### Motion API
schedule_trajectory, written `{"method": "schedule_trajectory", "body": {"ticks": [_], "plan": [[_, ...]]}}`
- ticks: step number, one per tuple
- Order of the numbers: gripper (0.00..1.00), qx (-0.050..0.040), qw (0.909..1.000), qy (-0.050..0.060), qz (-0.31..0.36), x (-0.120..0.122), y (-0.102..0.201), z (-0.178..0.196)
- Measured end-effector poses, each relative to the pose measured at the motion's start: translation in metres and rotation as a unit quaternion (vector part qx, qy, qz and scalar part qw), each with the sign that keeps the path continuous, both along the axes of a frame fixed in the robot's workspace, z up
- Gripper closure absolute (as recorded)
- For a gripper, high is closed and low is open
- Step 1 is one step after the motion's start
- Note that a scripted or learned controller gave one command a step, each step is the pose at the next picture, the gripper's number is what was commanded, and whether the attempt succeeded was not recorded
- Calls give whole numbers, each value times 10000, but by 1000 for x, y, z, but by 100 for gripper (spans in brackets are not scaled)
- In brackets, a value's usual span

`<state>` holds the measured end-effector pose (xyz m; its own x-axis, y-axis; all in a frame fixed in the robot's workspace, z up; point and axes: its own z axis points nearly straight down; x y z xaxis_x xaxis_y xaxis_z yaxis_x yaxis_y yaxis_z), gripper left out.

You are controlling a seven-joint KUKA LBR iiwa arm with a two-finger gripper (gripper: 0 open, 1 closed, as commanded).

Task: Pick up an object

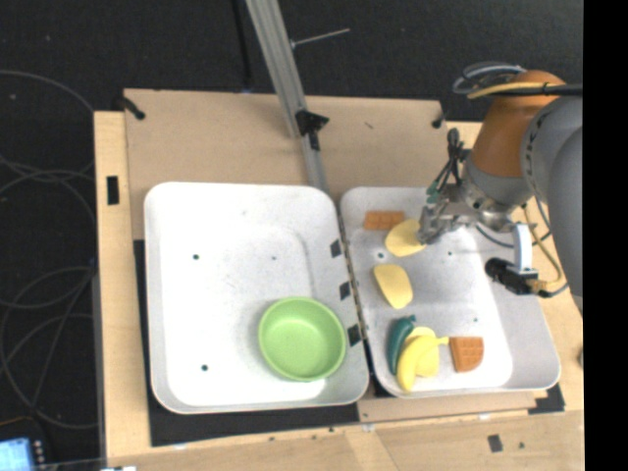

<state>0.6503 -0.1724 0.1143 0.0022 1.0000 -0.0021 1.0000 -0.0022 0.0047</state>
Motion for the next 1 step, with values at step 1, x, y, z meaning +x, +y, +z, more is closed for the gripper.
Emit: {"method": "schedule_trajectory", "body": {"ticks": [1], "plan": [[100, 8, 10000, 14, 21, 6, 3, 58]]}}
